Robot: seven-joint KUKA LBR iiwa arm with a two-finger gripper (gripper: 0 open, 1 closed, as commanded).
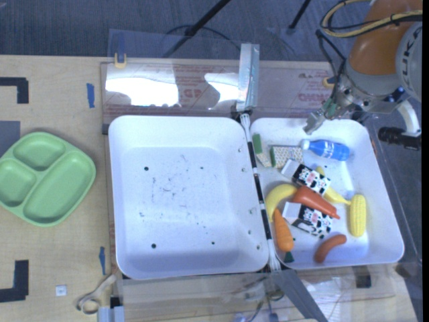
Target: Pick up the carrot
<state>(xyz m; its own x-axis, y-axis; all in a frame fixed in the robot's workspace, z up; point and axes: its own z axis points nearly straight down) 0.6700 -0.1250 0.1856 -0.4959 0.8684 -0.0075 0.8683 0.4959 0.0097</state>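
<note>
- I'm looking down on both bins: the left bin (181, 193) shows its scuffed white floor, the right bin (385, 227) is crowded with toy food.
- The arm (385, 39) comes in from the upper right, its orange band bright above the wrist.
- The gripper (320, 118) hangs over the far left corner of the right bin, above the clutter and apart from it.
- I can't tell how far it is open from this angle; nothing I can see sits in it.
- The carrot (282, 230) lies near the front of the right bin, close to the wall the bins share, orange body pointing away from me, green tip toward the front edge.
- A banana (280, 194) curves just beyond the carrot's far end.
- A blue bottle (326, 149) lies on its side near the back, closest to the gripper.
- A corn cob (358, 215) rests by the right wall, a sausage (330, 247) in front of it.
- Off to the left on the bench sits a green divided plate (43, 178), well apart from the bins.
</note>
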